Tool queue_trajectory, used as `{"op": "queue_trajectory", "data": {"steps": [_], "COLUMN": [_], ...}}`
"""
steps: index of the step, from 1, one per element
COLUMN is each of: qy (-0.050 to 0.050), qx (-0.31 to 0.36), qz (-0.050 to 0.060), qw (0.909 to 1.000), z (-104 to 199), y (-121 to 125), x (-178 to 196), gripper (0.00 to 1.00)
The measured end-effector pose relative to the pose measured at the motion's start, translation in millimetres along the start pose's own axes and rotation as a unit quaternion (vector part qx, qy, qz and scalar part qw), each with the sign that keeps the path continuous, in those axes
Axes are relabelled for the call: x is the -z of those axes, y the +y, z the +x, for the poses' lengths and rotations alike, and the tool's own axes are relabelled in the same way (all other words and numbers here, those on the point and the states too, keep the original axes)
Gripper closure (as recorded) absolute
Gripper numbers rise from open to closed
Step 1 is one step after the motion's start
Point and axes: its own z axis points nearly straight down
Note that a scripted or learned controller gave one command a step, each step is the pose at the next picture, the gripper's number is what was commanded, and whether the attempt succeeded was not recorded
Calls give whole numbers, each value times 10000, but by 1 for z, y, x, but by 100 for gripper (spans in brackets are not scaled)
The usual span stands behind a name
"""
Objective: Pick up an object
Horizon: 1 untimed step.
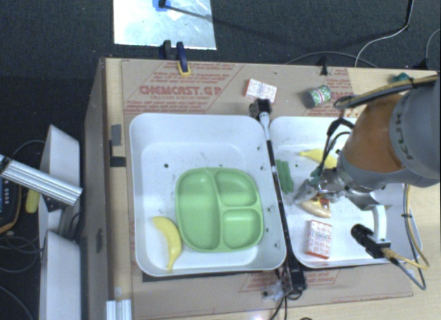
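Nearest the camera in the right bin [365, 260] lies a small red-and-white box [318, 237], flat on the floor and untouched. Just beyond it, here's the claw [313, 194], down low over a pale, yellowish item [316, 207] that sits right under its tips. Contact looks likely, but whether the claw is released or clenched I cannot tell; the metal parts blur together there. Nothing is clearly seen lifted between them. The grey arm [406, 139] with its orange band comes in from the right above it. Left of the claw, a green block [284, 174] rests beside the divider. Farther back, a yellow piece [315, 154] pokes out from behind the wrist. Over in the left bin [200, 129], a green sectioned plate [219, 208] with a banana [168, 239] at its near left.
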Motion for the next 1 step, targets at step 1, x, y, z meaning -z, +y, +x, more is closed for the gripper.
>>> {"op": "queue_trajectory", "data": {"steps": [1], "qy": [1], "qx": [8], "qz": [-5], "qw": [10000], "z": [66], "y": [19], "x": [90], "gripper": [100]}}
